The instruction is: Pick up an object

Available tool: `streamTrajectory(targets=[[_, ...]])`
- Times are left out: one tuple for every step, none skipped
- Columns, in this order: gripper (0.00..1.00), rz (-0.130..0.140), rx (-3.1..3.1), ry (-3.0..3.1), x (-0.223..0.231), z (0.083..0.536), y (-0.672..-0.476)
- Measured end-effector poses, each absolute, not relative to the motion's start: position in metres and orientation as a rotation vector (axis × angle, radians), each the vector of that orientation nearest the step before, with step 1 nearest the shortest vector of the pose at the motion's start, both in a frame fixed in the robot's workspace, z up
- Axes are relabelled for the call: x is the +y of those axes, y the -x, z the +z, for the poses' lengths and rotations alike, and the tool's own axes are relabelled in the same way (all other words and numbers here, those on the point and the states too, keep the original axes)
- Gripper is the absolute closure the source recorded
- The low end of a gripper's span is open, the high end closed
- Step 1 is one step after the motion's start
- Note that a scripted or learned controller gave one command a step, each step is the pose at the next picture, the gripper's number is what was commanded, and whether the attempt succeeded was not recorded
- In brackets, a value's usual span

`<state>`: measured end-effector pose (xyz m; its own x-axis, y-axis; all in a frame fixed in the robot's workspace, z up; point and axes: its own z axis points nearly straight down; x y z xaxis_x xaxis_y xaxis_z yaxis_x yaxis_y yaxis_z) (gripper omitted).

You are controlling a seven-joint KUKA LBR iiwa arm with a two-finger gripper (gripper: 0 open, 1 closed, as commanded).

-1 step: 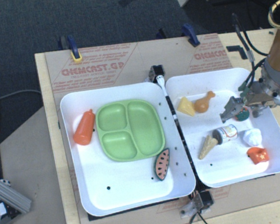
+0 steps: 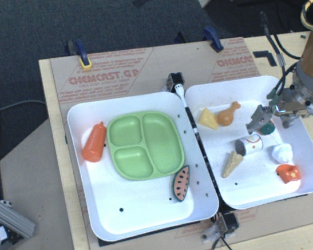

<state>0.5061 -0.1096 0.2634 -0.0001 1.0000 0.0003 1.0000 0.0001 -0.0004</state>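
You are looking down at a slant on two shallow white bins sitting side by side on a bench. The left bin [image 2: 86, 160] is holding a green divided plate [image 2: 146, 144] near its middle, an orange bottle [image 2: 94, 142] lying just to the plate's left, and a watermelon slice [image 2: 181, 183] resting just below the plate's lower right corner.

The right bin [image 2: 311, 178] is holding the smaller toys. A yellow cheese wedge [image 2: 207, 119] and a tan drumstick [image 2: 227, 113] are lying together near the top. An ice cream cone [image 2: 232, 163] is lying tilted near the middle, with a small red and white can [image 2: 252, 144] just beside it to the right. A white toy [image 2: 281, 152] and a red-orange toy [image 2: 288, 173] are sitting near the bin's right side.

The arm is reaching in from the right, and its gripper [image 2: 265, 119] is hanging over the right bin, above a dark green round piece [image 2: 268, 129]. You cannot tell whether it is released or clenched, and nothing is showing between its tips.
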Motion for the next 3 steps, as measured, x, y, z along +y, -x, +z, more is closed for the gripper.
streamTrajectory(targets=[[0.00,0.005,-2.217,2.218,-0.107,0.217,-0.513],[0.00,0.005,-2.217,2.218,-0.108,0.175,-0.513],[0.00,0.007,-2.215,2.217,-0.112,0.112,-0.511]])
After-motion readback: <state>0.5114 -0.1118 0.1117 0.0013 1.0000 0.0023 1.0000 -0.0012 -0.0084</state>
